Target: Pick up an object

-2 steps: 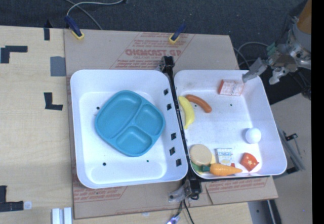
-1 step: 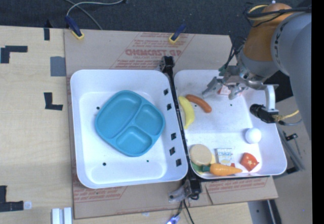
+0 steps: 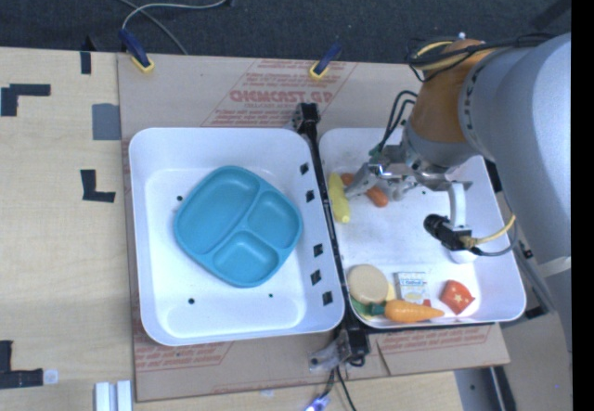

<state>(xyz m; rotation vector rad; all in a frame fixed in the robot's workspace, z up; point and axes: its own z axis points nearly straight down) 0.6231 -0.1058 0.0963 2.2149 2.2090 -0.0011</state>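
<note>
Worktop (image 3: 56, 242) of pale wood carries a cardboard sheet (image 3: 269, 94) clamped at its far edge, likely to keep the two white bins from sliding. Over the right bin (image 3: 501, 302) leans the grey arm (image 3: 529, 112), orange-banded above the wrist, bent low so its gripper (image 3: 379, 181) reaches the bin's far left corner. The left bin (image 3: 148, 242) holds a blue divided plate (image 3: 239, 224), lying flat near its middle. In the right bin, toy foods gather along the near edge: a round bun-like piece (image 3: 368, 284), a carrot (image 3: 413, 312), a small white packet (image 3: 411, 285) and a red strawberry-like piece (image 3: 457, 296). A yellow piece (image 3: 340, 200), perhaps corn or a banana, lies against the left wall. The fingers are spread and angled down, nothing between them, with a small orange-red piece (image 3: 377, 197) just beside the tips; that piece looks like the pick target, and closing on it seems the next move.
</note>
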